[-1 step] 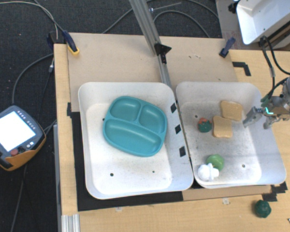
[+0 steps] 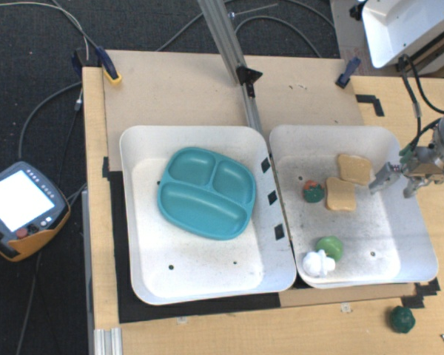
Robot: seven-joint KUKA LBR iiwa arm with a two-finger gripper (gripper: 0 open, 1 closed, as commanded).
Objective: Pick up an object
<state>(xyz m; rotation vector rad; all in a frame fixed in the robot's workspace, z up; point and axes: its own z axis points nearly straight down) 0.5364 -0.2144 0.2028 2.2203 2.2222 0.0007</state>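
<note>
1. Table (image 2: 185, 95): tan board, flat and matte, carrying two shallow white bins side by side. I judge the step in hand to be the approach; nothing is lifted yet.
2. Left bin (image 2: 200, 283): smooth white plastic with rounded corners, speckled with dark grit. It holds a teal compartment plate (image 2: 206, 192), glossy, low and wide; I judge it a poor target for a narrow pincer.
3. Right bin (image 2: 399, 261): same moulded plastic, grittier floor. All the small candidates lie here.
4. Pincer (image 2: 392, 176): at the right bin's right side, just beside the tan blocks. I cannot tell whether it is open or closed, and I see nothing held in it.
5. Upper tan block (image 2: 354, 168) and lower tan block (image 2: 341, 195): squarish, porous-looking like sponge or bread, touching or nearly so. Nearest targets. To do this well I would pick the upper one, come straight down on it, and avoid dragging its neighbour.
6. Green ball (image 2: 330, 247): rounded, against a white lumpy piece (image 2: 318, 263) near the front wall; likely to roll.
7. Red-and-green small fruit shape (image 2: 313, 192): left of the lower block, rounded, slippery-looking.
</note>
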